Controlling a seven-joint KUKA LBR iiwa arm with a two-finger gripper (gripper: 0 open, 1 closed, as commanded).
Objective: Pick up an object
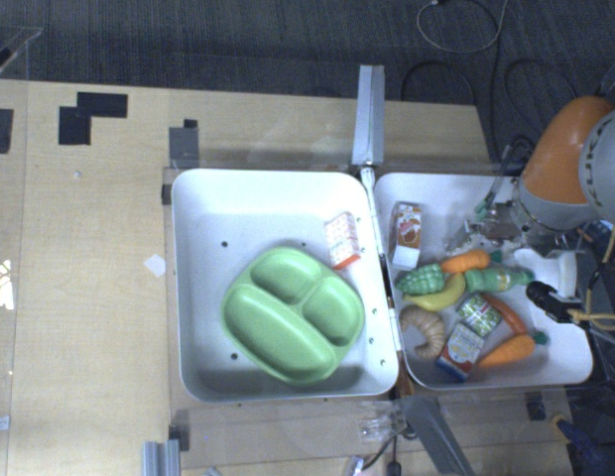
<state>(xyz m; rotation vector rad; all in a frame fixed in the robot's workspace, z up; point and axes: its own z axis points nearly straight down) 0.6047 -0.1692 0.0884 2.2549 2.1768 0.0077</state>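
Clutter is the headache here: my gripper (491, 228) hangs at the back of the right white bin (575, 370), just above the small orange toy carrot (465, 262), and honestly I can't tell from this angle whether it's ready to grab. I'd drop straight onto the carrot and keep off the green plastic corn cob (423, 282) beside it. The carrot looks smooth and tapered, so I'd grab its thick middle.

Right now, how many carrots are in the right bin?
2. One carrot lies near the middle of the bin, above the banana. The other carrot lies near the front edge. More may be hidden under the pile.
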